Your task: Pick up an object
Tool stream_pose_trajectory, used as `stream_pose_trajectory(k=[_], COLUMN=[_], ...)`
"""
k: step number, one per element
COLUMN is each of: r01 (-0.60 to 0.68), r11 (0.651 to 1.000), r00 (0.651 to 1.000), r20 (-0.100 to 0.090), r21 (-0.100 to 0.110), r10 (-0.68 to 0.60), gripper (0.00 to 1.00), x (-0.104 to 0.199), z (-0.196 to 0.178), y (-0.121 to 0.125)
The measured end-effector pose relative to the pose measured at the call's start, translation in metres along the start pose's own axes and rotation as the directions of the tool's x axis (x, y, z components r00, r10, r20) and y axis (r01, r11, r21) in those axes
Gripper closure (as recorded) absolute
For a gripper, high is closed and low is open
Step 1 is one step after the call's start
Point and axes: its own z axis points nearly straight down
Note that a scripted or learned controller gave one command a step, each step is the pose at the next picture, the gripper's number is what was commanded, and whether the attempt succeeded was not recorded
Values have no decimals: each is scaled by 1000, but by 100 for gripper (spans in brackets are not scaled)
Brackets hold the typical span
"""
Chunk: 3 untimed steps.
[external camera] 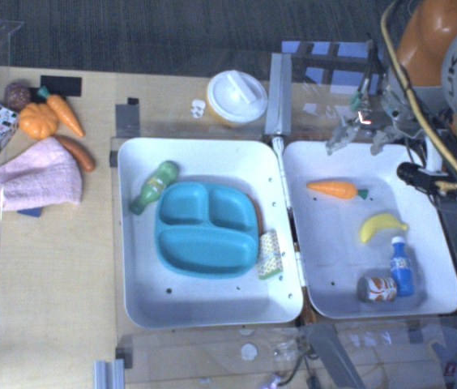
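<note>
Bench with two white bins [204, 313] | gripper [358, 140] seen spread open, empty, above right bin's far edge | carrot [332, 189] lies just below, in right bin | nothing picked yet

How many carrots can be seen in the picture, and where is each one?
2. One carrot lies in the right bin, above the banana. The other carrot lies on the bench left of the bins, beside a small pumpkin. More may be hidden.
</note>
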Motion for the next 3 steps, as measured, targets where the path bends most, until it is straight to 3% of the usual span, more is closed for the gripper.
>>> stream_pose_trajectory(k=[1,2,3], r01=[122,124,111], r11=[993,992,994], r00=[993,992,994], r20=[2,5,1], r21=[-5,-13,-4], r10=[-122,-124,-111], gripper=[0,100,100], x=[-52,-52,-15], z=[130,117,25], y=[-4,-1,-41])
